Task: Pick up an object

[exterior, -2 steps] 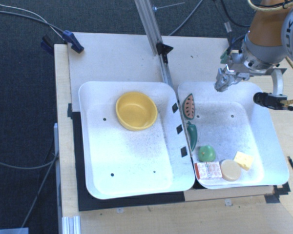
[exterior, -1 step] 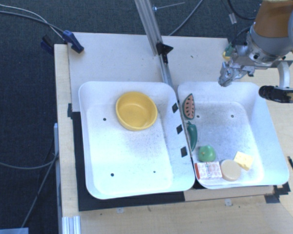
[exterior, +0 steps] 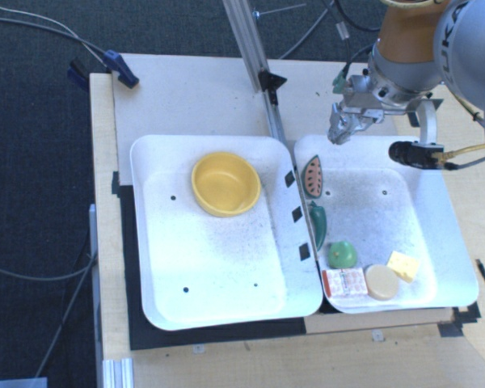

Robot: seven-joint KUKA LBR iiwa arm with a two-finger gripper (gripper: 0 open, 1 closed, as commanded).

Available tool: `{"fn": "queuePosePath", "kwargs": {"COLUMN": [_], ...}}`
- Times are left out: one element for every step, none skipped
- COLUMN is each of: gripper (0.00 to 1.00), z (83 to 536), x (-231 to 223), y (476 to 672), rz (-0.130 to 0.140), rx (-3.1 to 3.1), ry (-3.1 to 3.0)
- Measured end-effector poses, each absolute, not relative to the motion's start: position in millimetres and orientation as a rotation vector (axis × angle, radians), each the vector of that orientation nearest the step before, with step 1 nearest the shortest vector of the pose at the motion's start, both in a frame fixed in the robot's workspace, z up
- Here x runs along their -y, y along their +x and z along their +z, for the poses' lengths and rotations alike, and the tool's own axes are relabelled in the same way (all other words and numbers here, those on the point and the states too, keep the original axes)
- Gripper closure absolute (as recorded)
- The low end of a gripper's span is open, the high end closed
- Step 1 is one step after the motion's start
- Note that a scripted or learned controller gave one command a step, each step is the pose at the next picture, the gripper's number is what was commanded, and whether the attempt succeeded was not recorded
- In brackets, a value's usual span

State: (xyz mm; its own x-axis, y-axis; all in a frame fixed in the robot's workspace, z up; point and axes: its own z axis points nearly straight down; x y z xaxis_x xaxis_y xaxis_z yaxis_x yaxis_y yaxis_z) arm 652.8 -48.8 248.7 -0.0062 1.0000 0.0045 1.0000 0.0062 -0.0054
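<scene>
Jaws (exterior: 340, 132), whose opening we could not tell, hung over the right bin's (exterior: 436, 241) far rim; below them lay a watermelon slice (exterior: 311, 176), farther off a green apple (exterior: 342, 255).

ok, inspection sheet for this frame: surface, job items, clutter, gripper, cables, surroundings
Surface: bench bearing two shallow white bins side by side, left bin and right bin.
Job's things: yellow bowl in the left bin. In the right bin: watermelon slice and green pepper along its left wall; green round fruit, red-and-white packet, tan disc and yellow cheese wedge near its front edge.
Clutter: blue clamp at the bench's far left corner.
Gripper: gripper above the right bin's far edge, nothing seen between its fingers.
Cables: grey cable on the floor running to the clamp.
Surroundings: dark carpet; metal pole slanting over the bench.
</scene>
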Motion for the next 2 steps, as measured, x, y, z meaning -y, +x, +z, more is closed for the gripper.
{"fn": "queuePosePath", "kwargs": {"gripper": [1.00, 1.00], "z": [237, 227], "x": [-8, -62], "y": [663.2, 671.3], "rz": [0.000, -0.005], "rx": [2.224, 2.227], "ry": [-2.211, -2.214]}}
